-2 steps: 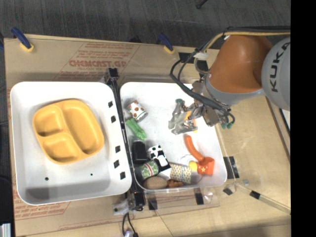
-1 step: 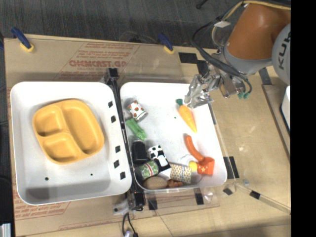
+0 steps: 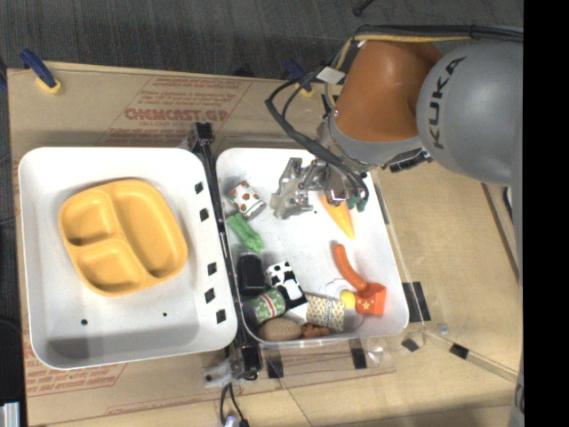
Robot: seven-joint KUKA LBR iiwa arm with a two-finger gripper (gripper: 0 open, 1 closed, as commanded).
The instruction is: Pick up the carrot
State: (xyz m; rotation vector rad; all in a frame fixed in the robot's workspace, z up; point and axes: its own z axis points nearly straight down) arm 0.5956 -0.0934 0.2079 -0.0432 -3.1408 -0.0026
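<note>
At the near edge of the right white bin (image 3: 391,265) sits a crowded row of small toys: a brown rounded piece (image 3: 282,330), a green-and-white can (image 3: 267,306), a yellowish patterned cup (image 3: 324,310) lying on its side, and an orange-red block (image 3: 372,301). Just behind them are a black-and-white cow-patterned figure (image 3: 286,279) and a black oblong object (image 3: 250,274). An orange curved sausage-like toy (image 3: 348,269) lies just beyond the block, toward the bin's right wall. Farther back, a green pod-shaped toy (image 3: 244,234) lies near the left wall, with a small white can with a red-brown label (image 3: 245,199) beyond it.

The left white bin (image 3: 36,238) holds a yellow plastic tray with three compartments (image 3: 123,235).

The orange tapered toy carrot with a green top (image 3: 341,215) lies in the far right part of the right bin, tip pointing toward the near side. The metal gripper (image 3: 302,189) hangs at the far end of that bin, just left of the carrot; I cannot tell how it is set. Behind it rise the orange band (image 3: 382,87) and grey arm (image 3: 476,105).
</note>
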